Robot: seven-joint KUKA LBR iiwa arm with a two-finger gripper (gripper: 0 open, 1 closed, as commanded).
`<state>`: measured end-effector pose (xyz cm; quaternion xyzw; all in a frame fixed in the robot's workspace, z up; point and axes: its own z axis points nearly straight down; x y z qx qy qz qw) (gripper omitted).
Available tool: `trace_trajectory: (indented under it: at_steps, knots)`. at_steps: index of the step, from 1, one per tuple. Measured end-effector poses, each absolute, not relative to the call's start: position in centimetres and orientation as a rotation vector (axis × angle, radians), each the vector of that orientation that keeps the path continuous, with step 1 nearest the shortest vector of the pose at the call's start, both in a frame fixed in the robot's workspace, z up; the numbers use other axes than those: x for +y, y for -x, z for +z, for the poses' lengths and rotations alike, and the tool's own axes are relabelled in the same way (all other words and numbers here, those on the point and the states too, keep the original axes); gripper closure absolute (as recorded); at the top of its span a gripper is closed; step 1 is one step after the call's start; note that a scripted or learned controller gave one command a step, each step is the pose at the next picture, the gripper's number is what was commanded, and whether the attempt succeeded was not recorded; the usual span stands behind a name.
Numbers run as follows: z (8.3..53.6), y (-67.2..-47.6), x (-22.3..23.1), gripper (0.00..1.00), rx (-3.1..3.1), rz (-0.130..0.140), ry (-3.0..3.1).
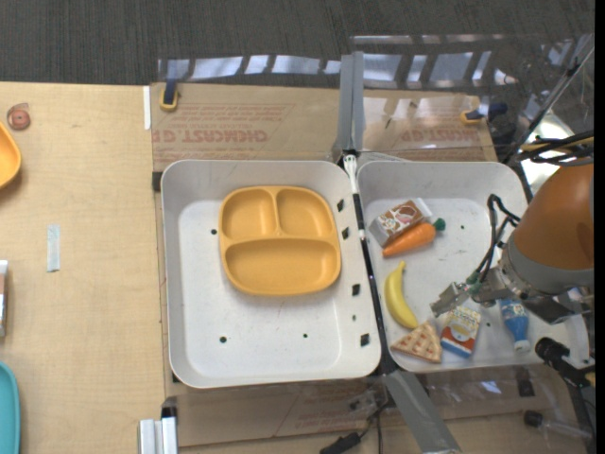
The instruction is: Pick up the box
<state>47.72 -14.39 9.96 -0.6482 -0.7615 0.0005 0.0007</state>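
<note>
A brown and white box [399,220] lies in the right bin [430,176] near its back left, touching an orange carrot [412,238]. A smaller white, red and blue carton [460,333] lies near the bin's front. My gripper [454,298] hangs low over the right bin, just above and behind that small carton, and well to the front right of the brown box. Nothing can be seen held in it. The arm's orange band [565,223] covers the bin's right side.
A banana [401,297] and a pizza slice [419,343] lie left of the gripper. A small blue bottle [516,326] sits under the arm at the right. The left bin [189,339] holds a yellow divided plate [280,239].
</note>
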Motion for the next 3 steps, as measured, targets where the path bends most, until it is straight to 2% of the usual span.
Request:
trace_trajectory:
  at_steps: [1,2,3]
  knots:
    - [10.8,-47.7,-14.5,1.00,-2.387,0.002,2.039]
    - [10.8,-47.7,-14.5,0.00,-2.388,0.002,2.038]
    - [12.1,-47.8,-12.6,0.00,-2.705,0.000,1.597]
